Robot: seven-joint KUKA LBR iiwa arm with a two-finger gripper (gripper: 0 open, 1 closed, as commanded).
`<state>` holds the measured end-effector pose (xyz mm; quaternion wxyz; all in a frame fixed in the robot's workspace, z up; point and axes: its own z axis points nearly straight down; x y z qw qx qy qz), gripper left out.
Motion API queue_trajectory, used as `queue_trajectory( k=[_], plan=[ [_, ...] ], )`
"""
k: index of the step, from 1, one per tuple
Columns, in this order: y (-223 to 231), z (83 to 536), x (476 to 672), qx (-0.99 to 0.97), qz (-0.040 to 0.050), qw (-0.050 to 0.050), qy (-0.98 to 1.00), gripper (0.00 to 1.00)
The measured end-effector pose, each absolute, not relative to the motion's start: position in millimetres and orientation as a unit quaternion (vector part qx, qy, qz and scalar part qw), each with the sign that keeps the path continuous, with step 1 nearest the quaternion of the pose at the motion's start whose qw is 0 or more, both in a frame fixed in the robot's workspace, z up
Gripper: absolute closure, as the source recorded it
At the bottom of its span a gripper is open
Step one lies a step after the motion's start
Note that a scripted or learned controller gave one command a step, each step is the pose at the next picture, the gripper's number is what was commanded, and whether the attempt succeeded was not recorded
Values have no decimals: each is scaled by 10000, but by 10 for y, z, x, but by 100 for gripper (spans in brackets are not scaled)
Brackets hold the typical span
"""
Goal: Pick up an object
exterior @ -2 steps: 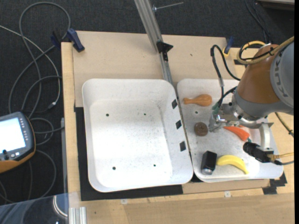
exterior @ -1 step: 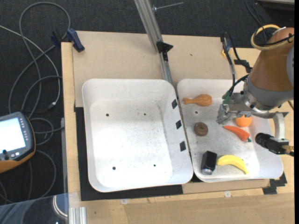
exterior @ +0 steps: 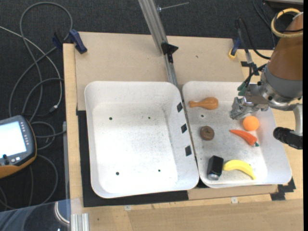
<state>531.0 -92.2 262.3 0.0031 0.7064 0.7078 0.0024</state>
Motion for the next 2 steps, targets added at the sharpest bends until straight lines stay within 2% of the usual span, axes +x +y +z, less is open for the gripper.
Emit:
queue_trajectory(
  k=[2],
  plan=[
    [111,2700,5570,7046,15,0,7096,100]
  ],
)
